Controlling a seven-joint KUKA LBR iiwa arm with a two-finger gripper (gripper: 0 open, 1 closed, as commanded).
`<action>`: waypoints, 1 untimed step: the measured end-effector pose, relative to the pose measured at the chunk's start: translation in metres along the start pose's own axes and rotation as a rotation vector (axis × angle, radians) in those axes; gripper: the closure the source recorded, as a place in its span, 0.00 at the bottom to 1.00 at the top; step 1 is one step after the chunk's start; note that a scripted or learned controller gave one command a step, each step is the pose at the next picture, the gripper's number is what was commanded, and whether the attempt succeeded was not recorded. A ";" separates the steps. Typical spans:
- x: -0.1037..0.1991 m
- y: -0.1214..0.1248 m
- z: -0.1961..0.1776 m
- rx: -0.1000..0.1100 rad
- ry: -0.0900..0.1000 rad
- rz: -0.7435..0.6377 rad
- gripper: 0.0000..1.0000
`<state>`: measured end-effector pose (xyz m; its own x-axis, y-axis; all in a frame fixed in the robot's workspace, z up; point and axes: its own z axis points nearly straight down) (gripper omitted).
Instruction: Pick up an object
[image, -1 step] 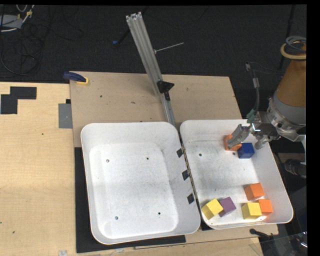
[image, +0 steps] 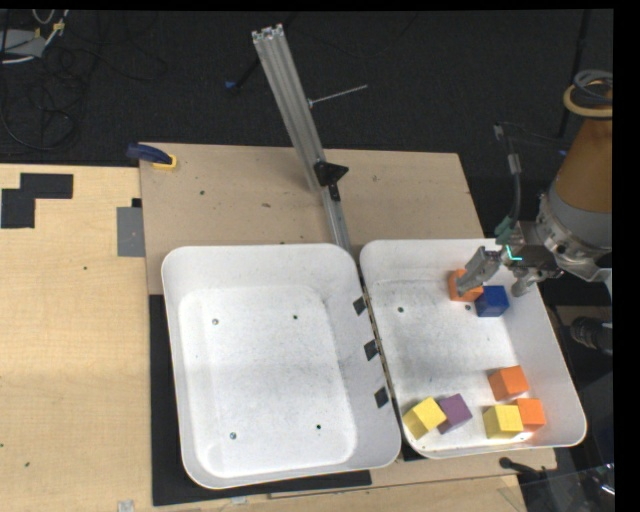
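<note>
The arm is reaching in from three o'clock, and its hand (image: 503, 272) is hanging low over the upper part of the right bin (image: 560, 345), where an orange block (image: 461, 288) and a blue block (image: 491, 301) are sitting close together, seemingly touching. One finger (image: 482, 266) is showing just above the orange block and the other is showing at the blue block's two o'clock side, so the hand is looking spread apart; nothing is visibly sitting between the fingers, and it is gripping nothing that can be made out.

Either block is looking like a small, stiff, light cube with flat faces, probably slightly slick, so a squeeze across two opposite flat sides should be holding it; the neighbouring cube is likely crowding one side, which is making the free faces the better choice.

Toward six o'clock in the same bin, another orange block (image: 509, 381), a second small orange one (image: 532, 411), two yellow blocks (image: 503, 420) (image: 426, 414) and a purple block (image: 455, 409) are clustering near the rim, leaving little room for fingers there. The middle of the bin is lying open for moving, while the rim at twelve o'clock is sitting near the pair. The left bin (image: 190, 300) on the surface (image: 240, 190) is offering wide open floor
</note>
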<state>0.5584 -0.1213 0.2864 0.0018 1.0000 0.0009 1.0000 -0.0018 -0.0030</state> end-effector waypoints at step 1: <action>0.008 0.000 0.062 0.007 0.001 -0.001 0.00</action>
<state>0.5587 -0.1131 0.2245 0.0005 1.0000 0.0019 1.0000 -0.0005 -0.0099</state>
